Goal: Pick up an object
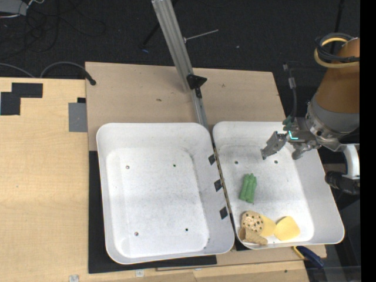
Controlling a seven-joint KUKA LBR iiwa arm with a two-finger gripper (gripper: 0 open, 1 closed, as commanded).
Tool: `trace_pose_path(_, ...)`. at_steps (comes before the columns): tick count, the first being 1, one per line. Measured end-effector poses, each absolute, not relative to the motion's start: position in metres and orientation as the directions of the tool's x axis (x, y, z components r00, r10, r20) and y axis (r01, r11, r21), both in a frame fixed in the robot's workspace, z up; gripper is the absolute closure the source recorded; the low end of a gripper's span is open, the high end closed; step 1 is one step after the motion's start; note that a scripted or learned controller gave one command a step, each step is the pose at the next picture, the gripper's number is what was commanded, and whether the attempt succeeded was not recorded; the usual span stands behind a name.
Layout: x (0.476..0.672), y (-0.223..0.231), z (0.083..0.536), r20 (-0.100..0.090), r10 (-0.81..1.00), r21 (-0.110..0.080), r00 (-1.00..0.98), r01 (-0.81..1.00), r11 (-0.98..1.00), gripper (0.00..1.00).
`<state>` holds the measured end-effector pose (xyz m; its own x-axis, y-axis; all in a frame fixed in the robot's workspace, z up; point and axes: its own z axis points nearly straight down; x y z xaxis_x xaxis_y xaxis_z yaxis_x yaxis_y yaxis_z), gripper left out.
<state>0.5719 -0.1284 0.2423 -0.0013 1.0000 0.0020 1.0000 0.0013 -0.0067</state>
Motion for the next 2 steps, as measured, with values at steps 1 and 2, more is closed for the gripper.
trace_pose_path(1, 0.572, -0.129, 0.244, 0.001, 1.000, -0.003, 0.001, 1.000, -0.001, 0.00)
trace_pose_path(2, 0.578, -0.123, 0.190, 0.002, 1.000, -0.008, 0.001, 1.000, -0.001, 0.00)
